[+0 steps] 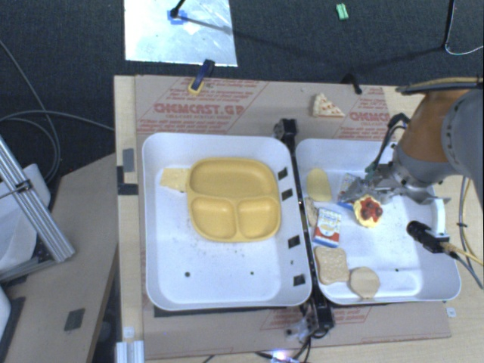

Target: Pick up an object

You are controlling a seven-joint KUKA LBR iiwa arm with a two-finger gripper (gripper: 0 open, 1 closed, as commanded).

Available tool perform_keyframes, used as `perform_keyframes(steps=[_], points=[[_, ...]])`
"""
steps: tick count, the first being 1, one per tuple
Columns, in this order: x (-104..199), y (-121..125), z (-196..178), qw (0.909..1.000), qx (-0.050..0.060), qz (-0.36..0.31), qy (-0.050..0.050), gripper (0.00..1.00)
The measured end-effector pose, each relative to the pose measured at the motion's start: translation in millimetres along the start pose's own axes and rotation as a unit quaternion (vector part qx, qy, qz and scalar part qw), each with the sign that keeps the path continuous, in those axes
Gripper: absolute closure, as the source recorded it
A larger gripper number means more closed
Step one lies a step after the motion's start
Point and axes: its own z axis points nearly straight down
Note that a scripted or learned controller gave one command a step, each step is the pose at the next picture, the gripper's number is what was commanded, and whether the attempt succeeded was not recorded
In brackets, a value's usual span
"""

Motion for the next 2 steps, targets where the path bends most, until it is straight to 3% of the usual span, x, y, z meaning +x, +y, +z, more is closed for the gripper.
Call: perform_keyframes(steps=[1, 2], points=[[-43.2, -40.6, -7.7, 1.0, -0.005, 0.004, -0.001, 0.0], [-42.6, -37.9, -19.9, 1.0, -0.007, 0.002, -0.002, 1.0]])
